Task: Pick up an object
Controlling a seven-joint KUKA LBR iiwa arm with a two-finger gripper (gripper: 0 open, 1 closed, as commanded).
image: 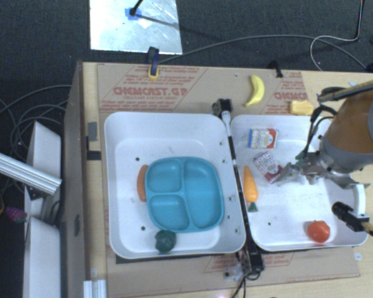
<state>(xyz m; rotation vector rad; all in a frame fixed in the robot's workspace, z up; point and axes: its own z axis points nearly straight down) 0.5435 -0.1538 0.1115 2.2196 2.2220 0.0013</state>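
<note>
Left bin [121, 185] is sitting on the desk [193, 82] and holding a blue divided plate [185, 193], with an orange carrot-like piece [141, 183] lying touching the plate's left rim and a dark green lumpy thing [165, 241] resting just below the plate near the bin's front edge. A yellow banana [256, 90] is lying on the desk behind the bins, and a yellow block [301, 107] is sitting to its right, near the right bin's back rim. Right bin [286, 244] is carrying an orange carrot [250, 186] lying along its left wall, a small white carton with red and blue print [262, 138] near the back, a crinkled red-and-white packet [267, 165] just in front of the carton, and a red-orange tomato-like ball [319, 231] near the front right. The arm is reaching in from the right, and the jaws [292, 171] are hanging low over the right bin just right of the packet, possibly touching it; cannot tell whether they are open or closed, and nothing is visibly sitting between them.
</note>
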